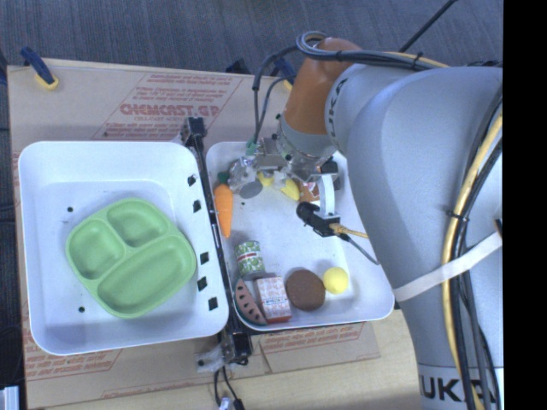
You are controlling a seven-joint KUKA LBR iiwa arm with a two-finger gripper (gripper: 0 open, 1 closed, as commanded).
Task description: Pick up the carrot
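Against the bin's left wall, orange carrot (224, 209)

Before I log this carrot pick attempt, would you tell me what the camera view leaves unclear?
- Gripper: its state is too small and cluttered to read.
- Right bin: the arm covers its far right corner.
- Small yellow item: half hidden beneath the wrist, so its identity is unclear.
- Carrot: contact with the gripper is unclear.

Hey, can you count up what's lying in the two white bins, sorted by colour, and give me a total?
Green: 2, the divided plate and the small can
Orange: 1, the carrot
Yellow: 2, the ball and a piece under the gripper
Brown: 1, the round disc
Red and white: 1, the small carton
Red with a green rim: 1, the watermelon slice
Total: 8
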